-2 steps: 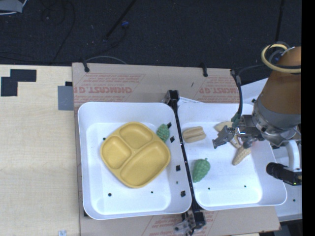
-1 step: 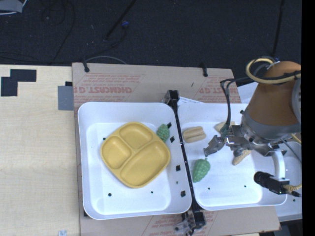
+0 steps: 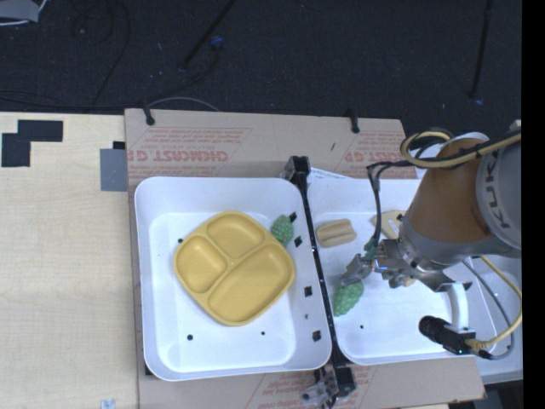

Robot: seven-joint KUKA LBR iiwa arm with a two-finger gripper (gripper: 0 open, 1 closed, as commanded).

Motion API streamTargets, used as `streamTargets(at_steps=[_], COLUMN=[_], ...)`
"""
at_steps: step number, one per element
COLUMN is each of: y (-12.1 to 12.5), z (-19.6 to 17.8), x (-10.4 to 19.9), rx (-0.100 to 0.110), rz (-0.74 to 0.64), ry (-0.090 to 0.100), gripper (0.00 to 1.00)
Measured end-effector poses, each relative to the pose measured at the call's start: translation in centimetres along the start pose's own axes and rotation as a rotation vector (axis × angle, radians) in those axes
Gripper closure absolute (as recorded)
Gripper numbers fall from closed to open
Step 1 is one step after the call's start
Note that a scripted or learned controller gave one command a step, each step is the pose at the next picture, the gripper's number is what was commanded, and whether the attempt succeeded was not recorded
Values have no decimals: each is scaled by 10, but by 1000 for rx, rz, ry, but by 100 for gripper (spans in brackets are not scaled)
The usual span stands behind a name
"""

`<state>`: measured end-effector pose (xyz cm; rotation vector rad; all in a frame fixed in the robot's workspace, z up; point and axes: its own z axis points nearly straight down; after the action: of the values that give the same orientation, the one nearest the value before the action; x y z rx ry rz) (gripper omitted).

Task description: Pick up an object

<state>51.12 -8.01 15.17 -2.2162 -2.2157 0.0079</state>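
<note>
A: Where is the tool (image 3: 356, 271) in the camera view?

B: Low over the right bin (image 3: 400, 348), at the end of the grey arm (image 3: 451, 211) with its orange band. Its tip is at the bin's left side, close to the divider between the two bins.

A: Open or closed?

B: I cannot tell; the tip is small and dark against the wrist.

A: And the things to pick?

B: A green bumpy object (image 3: 347, 296) lies just below the tool's tip, touching or nearly so. A tan block (image 3: 335, 233) sits above and left of the tool. Beyond the divider, in the left bin (image 3: 162, 313), a yellow divided plate (image 3: 234, 267) lies well to the tool's left, with a smaller green piece (image 3: 282, 227) at its upper right edge.
</note>
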Motion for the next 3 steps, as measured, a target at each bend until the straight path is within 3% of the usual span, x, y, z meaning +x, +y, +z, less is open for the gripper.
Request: streamTargets(at_steps=[1,2,3], y=[-3,-3,1], z=[61,49,2], x=[-6,-7,-16], rx=[-2,-1,-9], rz=[0,5,4], ry=[0,0,-2], gripper=[0,100,100])
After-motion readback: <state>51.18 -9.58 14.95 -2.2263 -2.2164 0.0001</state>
